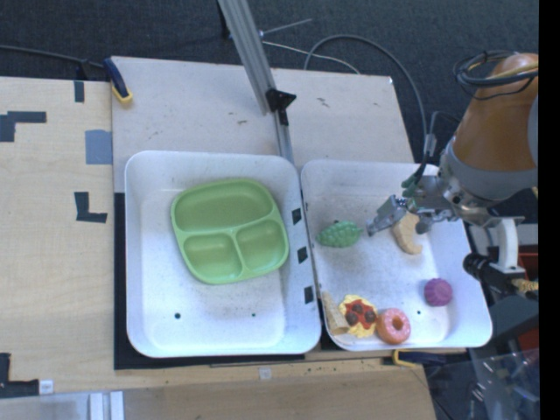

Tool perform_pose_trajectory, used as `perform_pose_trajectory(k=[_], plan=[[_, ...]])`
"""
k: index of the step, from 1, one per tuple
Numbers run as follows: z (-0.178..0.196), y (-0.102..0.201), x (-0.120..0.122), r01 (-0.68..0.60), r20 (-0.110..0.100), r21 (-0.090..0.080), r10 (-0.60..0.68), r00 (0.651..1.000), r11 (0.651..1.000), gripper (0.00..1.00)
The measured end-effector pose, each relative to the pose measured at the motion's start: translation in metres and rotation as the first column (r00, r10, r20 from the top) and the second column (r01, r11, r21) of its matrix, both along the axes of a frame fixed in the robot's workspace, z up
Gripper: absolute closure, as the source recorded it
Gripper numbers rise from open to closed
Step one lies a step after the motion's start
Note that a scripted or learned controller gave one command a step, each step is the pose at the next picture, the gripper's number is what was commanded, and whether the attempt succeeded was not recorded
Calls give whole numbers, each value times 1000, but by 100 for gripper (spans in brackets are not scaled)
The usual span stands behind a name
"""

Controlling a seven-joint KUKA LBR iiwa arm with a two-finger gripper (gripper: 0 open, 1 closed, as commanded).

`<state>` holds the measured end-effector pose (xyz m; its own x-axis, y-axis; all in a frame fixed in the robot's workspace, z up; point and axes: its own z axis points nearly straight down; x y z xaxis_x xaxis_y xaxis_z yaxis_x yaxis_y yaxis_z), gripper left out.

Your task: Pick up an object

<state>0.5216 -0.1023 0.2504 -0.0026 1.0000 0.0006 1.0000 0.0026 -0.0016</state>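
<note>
One tool [404, 219] hovers over right bin [376, 182].

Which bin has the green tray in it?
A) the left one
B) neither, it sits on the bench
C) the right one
A: the green tray lies flat inside the left bin, while the right bin holds the small toy foods.
</note>
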Motion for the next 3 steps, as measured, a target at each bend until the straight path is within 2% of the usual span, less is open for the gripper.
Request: perform_pose_trajectory(k=[1,3], plan=[[0,0,0,1,0,0,-1,1000,1000,0],[-123,4,6,2,-7,0,-2,1000,1000,0]])
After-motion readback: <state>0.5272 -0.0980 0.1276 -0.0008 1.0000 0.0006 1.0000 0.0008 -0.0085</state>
